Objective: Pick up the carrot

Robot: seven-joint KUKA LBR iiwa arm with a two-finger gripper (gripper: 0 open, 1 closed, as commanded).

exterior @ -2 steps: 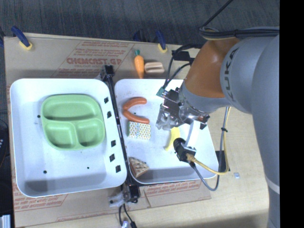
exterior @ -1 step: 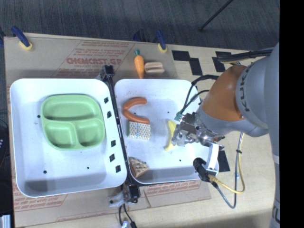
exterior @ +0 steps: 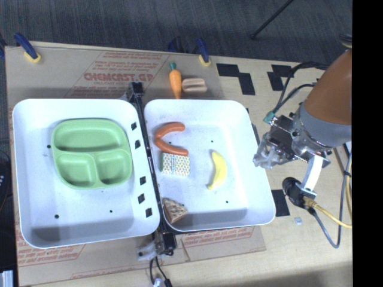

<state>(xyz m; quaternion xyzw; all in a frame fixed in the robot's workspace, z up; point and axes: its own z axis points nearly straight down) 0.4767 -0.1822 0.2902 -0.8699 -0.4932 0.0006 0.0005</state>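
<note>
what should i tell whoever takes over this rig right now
Gripper: outside the right bin, just past its right wall, carrying nothing that I can see.
Carrot: on the bench behind the bins, beside a hot dog bun, not in either bin.
Right bin holds a sausage, a banana, a patterned block and a sandwich wedge. Left bin holds a green divided tray.
Done: nothing yet.
Left: reach the carrot, grasp, lift.

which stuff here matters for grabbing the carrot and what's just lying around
For the job: carrot, outside the bins on the bench; gripper, right of the right bin.

Lying about: green tray, sausage, banana, hot dog bun, checkered block.
</note>
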